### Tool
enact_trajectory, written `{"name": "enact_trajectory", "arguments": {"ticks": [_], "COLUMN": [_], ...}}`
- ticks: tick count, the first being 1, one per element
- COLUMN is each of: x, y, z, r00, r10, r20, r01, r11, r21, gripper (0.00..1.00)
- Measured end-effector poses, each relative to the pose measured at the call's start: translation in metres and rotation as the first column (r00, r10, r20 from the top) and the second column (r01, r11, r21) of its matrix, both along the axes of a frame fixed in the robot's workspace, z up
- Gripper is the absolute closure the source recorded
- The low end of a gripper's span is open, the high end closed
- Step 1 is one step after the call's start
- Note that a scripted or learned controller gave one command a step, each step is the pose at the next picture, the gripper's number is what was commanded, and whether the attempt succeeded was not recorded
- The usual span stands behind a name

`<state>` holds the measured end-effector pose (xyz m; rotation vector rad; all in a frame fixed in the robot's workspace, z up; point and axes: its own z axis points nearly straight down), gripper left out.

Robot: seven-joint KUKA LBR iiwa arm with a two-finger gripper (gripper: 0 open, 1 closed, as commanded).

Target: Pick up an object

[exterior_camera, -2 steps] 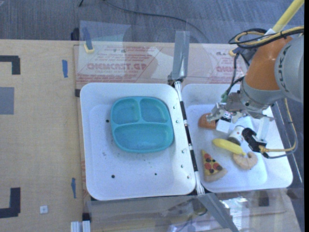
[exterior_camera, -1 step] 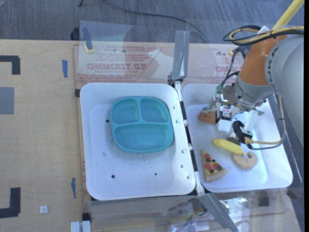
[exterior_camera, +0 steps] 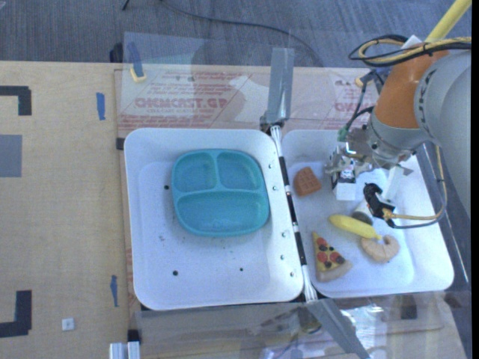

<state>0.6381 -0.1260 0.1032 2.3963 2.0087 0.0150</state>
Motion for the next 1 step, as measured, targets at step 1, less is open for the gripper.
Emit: {"name": "enact_trajectory", "arguments": {"ticks": [1], "x": [0.0069], "y": [0.077], "z": [0.0801], "r00": [0.994], "r10": [0.111], "r20": [-0.018], "r01": [-0.111], "r11": [0.994], "r21": [0.006], "gripper": [1.0]}}
